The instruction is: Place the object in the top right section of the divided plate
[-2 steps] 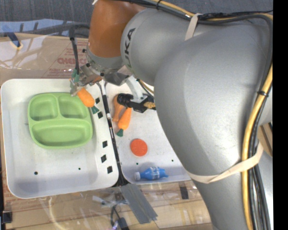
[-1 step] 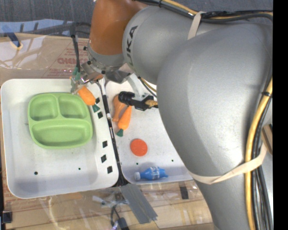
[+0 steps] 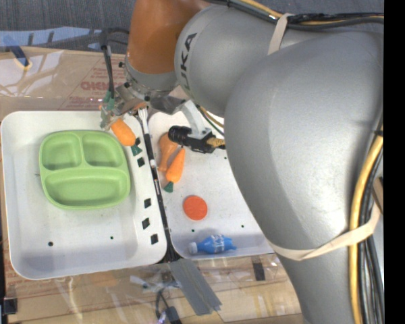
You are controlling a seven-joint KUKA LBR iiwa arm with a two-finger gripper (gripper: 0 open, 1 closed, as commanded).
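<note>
A green divided plate (image 3: 85, 167) lies in the left white bin (image 3: 27, 248), with two small sections at the top and one long section below. My gripper (image 3: 113, 117) hangs over the bin's upper right, just beyond the plate's top right corner. It is shut on a small orange carrot (image 3: 123, 133), which slants down and to the right from the fingers. The carrot sits just outside the rim of the plate's top right section (image 3: 105, 152).
The right bin (image 3: 246, 225) holds two orange carrot-like pieces (image 3: 171, 158) near the divider, an orange disc (image 3: 195, 208) and a blue bottle (image 3: 212, 245) at the front. The grey arm covers that bin's right side. Cardboard (image 3: 54, 73) lies behind the bins.
</note>
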